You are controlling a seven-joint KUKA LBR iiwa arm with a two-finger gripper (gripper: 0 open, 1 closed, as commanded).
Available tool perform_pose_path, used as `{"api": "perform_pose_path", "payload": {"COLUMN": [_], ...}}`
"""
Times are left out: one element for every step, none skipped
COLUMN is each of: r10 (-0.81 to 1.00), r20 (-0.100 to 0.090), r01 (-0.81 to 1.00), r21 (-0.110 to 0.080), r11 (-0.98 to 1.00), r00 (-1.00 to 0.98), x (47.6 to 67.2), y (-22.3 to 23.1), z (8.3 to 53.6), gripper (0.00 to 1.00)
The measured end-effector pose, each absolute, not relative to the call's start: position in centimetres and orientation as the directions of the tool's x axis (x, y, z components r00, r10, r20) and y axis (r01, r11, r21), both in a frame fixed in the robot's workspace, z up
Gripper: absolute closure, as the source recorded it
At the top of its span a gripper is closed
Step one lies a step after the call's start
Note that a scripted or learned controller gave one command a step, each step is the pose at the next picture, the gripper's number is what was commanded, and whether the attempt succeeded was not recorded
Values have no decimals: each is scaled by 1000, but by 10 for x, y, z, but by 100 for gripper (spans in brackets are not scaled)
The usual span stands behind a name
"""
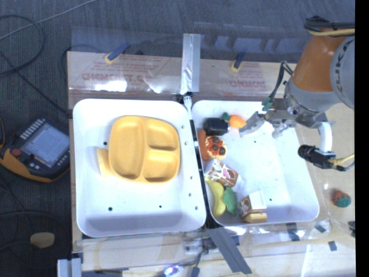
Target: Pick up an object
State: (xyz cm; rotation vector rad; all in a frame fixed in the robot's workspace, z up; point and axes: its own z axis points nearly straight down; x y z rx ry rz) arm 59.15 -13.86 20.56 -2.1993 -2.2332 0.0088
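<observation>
Down at the near rim of the right bin (288, 215), a small boxy block (254, 208) sat beside a green lump (230, 200) and a yellow banana shape (216, 194). Further up the left wall: one patterned packet (222, 175), one orange-and-black toy (214, 147), one black piece (215, 124), one orange ball (236, 120). The bin's right half lay bare, smooth white. The left bin (86, 154) carried one glossy yellow divided tray (143, 148). Farthest, the claw (266, 124) hung spread, pinching nothing, just right of the ball
</observation>
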Motion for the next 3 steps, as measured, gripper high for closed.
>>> {"api": "perform_pose_path", "payload": {"r10": [997, 997, 998], "r20": [-2, -6, -2], "r01": [997, 996, 997], "r21": [-10, 15, 45], "r11": [71, 83, 64], "r00": [-71, -83, -64], "x": [655, 668, 659], "y": [-123, -133, -137], "z": [144, 121, 108], "gripper": [0, 0, 0]}}
